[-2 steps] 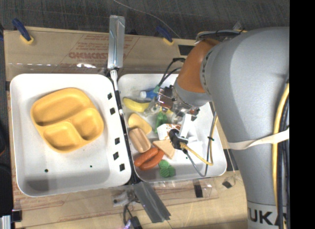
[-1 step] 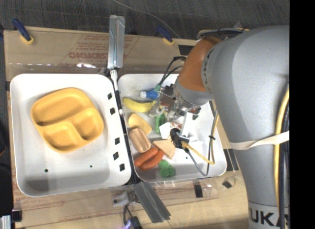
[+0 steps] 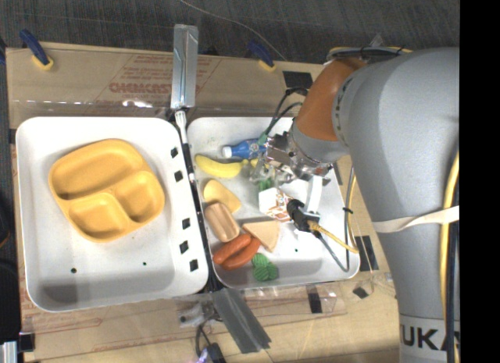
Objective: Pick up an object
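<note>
The right bin (image 3: 332, 264) holds several toy foods: a yellow banana (image 3: 217, 167), a pale yellow piece (image 3: 222, 195), a tan bread roll (image 3: 220, 221), a red sausage (image 3: 236, 251), a tan wedge (image 3: 264, 234), green broccoli (image 3: 265, 268), a blue bottle (image 3: 242, 150) and a small white carton (image 3: 277, 204). My gripper (image 3: 275, 168) reaches low into the bin's upper middle, just right of the banana and below the bottle. Its tips are lost among the wrist parts and clutter.
The left bin (image 3: 47, 275) carries a yellow divided tray (image 3: 105, 188). A metal divider bar (image 3: 184, 65) runs between the bins at the top. The large grey arm (image 3: 398, 166) covers the right side of the bench, and cables (image 3: 336, 240) trail across the right bin.
</note>
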{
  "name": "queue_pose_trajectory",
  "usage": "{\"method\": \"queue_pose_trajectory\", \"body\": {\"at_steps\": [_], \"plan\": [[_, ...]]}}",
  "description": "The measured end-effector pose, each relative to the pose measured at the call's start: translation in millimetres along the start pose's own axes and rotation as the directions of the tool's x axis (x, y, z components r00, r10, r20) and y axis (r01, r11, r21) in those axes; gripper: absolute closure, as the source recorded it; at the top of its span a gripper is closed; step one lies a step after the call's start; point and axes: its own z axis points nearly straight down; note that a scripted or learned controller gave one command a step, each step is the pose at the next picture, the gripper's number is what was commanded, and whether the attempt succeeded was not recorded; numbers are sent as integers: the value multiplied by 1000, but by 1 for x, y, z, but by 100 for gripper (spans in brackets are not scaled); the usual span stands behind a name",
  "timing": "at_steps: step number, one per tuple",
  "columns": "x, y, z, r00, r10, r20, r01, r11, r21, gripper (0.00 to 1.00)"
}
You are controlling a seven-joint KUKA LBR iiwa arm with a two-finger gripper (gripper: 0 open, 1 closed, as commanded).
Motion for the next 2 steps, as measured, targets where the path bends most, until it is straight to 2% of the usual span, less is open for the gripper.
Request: {"method": "queue_pose_trajectory", "body": {"at_steps": [1, 2], "plan": [[64, 6, -29, 987, 160, -1, -160, 987, 1, 100], [124, -15, -101, 937, -351, 1, 351, 937, -3, 100]]}}
